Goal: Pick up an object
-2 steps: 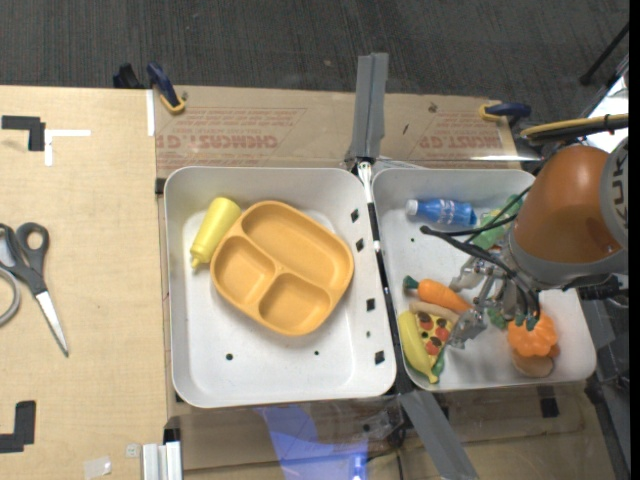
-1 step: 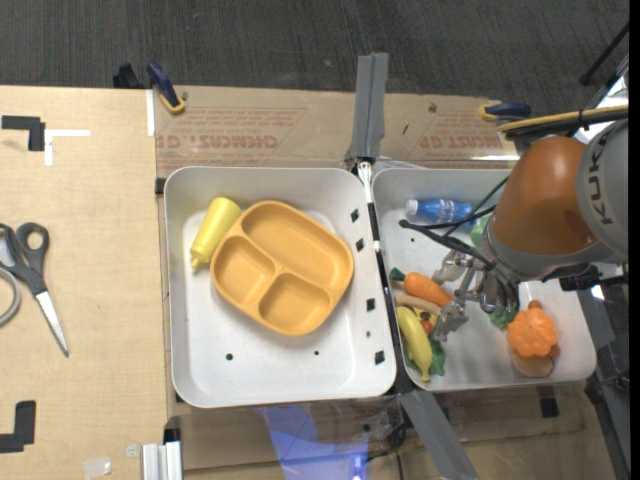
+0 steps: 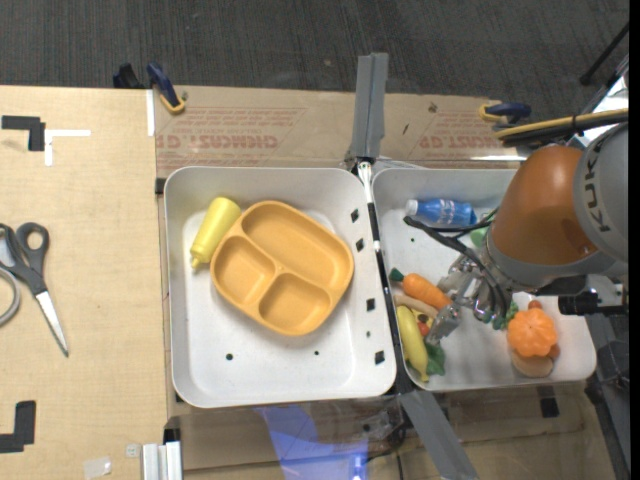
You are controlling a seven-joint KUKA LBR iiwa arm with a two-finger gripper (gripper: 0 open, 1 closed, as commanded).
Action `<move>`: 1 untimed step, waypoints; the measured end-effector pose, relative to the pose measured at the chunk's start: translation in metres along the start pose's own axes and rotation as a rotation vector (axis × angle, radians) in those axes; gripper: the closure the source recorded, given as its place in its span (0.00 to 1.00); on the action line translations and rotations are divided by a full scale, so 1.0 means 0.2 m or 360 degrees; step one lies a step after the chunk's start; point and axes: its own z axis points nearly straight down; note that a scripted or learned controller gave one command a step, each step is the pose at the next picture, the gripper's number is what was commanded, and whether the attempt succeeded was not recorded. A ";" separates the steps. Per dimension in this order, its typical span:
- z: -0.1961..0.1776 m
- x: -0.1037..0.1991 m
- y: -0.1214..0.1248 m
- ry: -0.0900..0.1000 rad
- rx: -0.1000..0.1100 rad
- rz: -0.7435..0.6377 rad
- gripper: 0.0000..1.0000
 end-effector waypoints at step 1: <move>0.00 -0.04 0.01 -0.0002 0.0001 0.0201 0.00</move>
